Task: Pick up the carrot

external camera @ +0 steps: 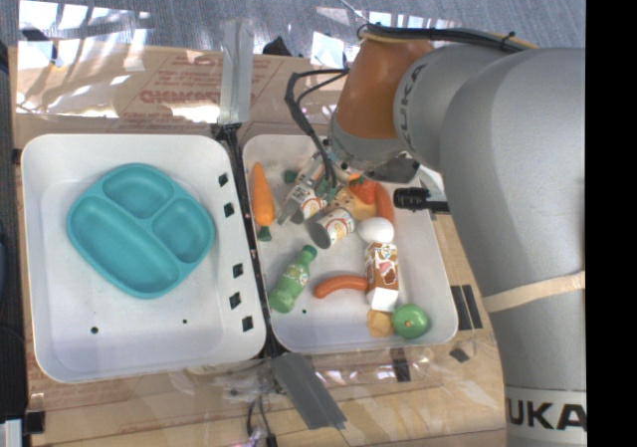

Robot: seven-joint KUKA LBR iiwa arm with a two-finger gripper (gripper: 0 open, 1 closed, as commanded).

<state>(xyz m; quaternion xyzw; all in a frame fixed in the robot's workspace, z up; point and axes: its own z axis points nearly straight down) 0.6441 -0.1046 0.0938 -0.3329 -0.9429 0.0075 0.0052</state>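
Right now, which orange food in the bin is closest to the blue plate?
The carrot. It lies along the left wall of the right bin, nearest the blue plate, with a green stem end. The sausage lies farther right, mid-bin.

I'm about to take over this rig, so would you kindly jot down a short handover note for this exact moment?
Gripper: low in the right bin, near its top, among the small cans; finger state unclear.
Carrot: lying along the right bin's left wall, apart from the gripper.
Left bin: holds the teal plate.
Done: nothing yet; the carrot is not lifted.
Left: move to the carrot, grip it and raise it.
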